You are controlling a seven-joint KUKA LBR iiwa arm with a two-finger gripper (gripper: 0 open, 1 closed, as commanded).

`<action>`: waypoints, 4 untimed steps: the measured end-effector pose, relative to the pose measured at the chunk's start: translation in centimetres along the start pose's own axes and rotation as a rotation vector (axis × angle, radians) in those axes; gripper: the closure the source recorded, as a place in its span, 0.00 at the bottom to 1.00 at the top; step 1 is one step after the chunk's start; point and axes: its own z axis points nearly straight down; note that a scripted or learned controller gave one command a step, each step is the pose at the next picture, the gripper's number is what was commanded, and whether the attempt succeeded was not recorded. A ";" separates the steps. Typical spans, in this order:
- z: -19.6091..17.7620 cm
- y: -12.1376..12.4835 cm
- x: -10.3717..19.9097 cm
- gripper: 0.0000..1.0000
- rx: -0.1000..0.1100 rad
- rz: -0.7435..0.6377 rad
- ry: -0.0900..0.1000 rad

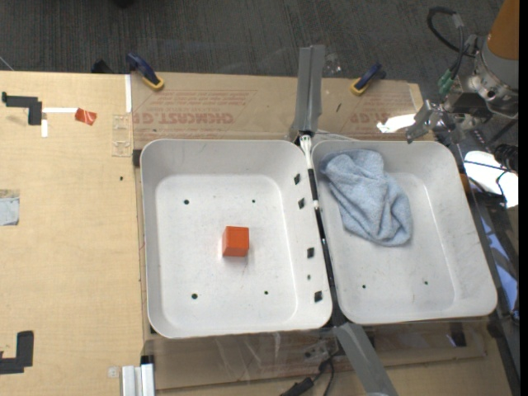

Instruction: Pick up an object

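Pick not yet begun; both objects lie untouched.

Small orange-red cube sits mid left white bin; crumpled pale-blue cloth in right white bin; gripper hovers above far-right corner, jaw state unreadable.

Red print on the cardboard sheet behind the bins, mirrored, roughly "CHEMCRAFT", not surely legible

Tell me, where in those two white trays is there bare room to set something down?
The left tray has bare floor all round the orange block, which sits alone near its middle. In the right tray, the crumpled blue cloth crowds the upper left; the near half and right side are bare. The claw hangs by that tray's far right corner.
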 end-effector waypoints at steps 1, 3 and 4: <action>-0.9 0.0 -0.1 1.00 0.000 -0.002 -0.002; 2.5 -0.5 9.1 1.00 -0.003 0.017 -0.001; 15.8 1.8 5.6 1.00 0.000 -0.041 0.000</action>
